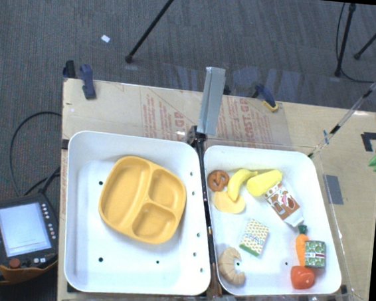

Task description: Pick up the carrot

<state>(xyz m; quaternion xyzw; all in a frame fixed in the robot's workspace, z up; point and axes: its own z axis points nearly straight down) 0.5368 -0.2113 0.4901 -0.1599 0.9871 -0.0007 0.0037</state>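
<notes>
Camera view: the carrot lies in the right bin near its front right corner, touching a green carton and just behind a tomato. Claw state cannot be told. Picking has not begun; the whole grasp remains.

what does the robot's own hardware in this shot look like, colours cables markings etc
A handheld control pendant lies left of the bench: dark grey casing, pale rectangular screen, columns of small buttons down both sides and an orange patch at its lower edge. A thin black cable loops above it.
</notes>
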